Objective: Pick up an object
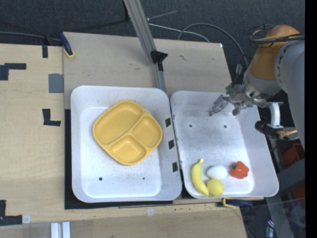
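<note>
Objects: right bin (257, 148), near corner – 1 curved yellow banana (198, 177), 1 smooth white egg (217, 172), 1 round yellow lemon (215, 187), 1 red pepper (239, 169), clustered | left bin (79, 148): 1 yellow three-compartment plate (128, 132), glossy plastic | gripper (226, 107): jaws spread open, nothing between them, over right bin's far end.

Two white bins sit side by side on the wooden worktop (109, 58). The left bin (81, 182) has a yellow divided tray (127, 132) lying in it, turned a bit askew. A grey metal rail (141, 26) slants down from the top toward the gap between the bins. There's a blue and yellow clamp (67, 45) at the worktop's back left corner, plus black tape marks (48, 117) further left. Cables (198, 31) loop over the dark floor behind.
</note>
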{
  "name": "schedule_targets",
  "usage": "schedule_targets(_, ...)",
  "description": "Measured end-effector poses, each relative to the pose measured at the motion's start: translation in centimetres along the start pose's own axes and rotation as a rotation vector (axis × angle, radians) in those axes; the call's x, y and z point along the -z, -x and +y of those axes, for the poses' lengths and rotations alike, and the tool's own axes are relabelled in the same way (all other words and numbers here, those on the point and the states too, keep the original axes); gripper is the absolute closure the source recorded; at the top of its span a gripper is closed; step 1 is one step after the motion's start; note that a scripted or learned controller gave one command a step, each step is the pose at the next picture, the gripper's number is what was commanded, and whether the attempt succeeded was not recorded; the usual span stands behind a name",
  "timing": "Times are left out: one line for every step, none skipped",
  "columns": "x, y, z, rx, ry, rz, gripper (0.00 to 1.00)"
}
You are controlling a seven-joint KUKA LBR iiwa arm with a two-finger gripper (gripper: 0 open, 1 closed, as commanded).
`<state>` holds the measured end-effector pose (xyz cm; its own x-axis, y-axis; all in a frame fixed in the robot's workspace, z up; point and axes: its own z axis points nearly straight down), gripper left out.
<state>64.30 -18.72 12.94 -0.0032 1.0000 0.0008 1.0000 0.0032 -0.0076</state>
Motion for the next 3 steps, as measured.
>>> schedule_targets(-4.3, -0.1, 0.0, 0.0, 0.006, -0.003, 0.0)
schedule_targets(-3.1, -0.2, 0.0, 0.002, 0.006, -0.003, 1.0)
schedule_targets(1.2, 0.0, 0.0, -0.002, 0.011, -0.002, 1.0)
